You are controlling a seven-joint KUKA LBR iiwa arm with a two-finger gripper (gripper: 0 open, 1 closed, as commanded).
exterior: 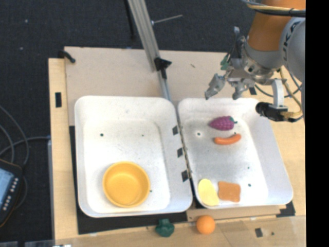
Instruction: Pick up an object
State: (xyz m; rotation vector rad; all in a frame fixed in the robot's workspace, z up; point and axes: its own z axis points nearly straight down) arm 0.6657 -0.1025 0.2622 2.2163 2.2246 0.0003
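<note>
My gripper point(225, 91) hangs above the far edge of the right bin point(267, 138), open, with nothing between its fingers. Just below it in that bin lies a purple grape bunch point(222, 122), and an orange carrot-like piece point(227, 139) lies right in front of the grapes. At the bin's near edge rest a pale yellow piece point(207, 191) and an orange block point(229, 191), side by side. The left bin point(103, 122) holds a yellow bowl point(126, 183) near its front.
A slanted metal post point(149, 40) rises behind the bins, ending near the gap between them. On the bench in front of the bins lie a small green object point(165, 228) and an orange ball point(205, 224).
</note>
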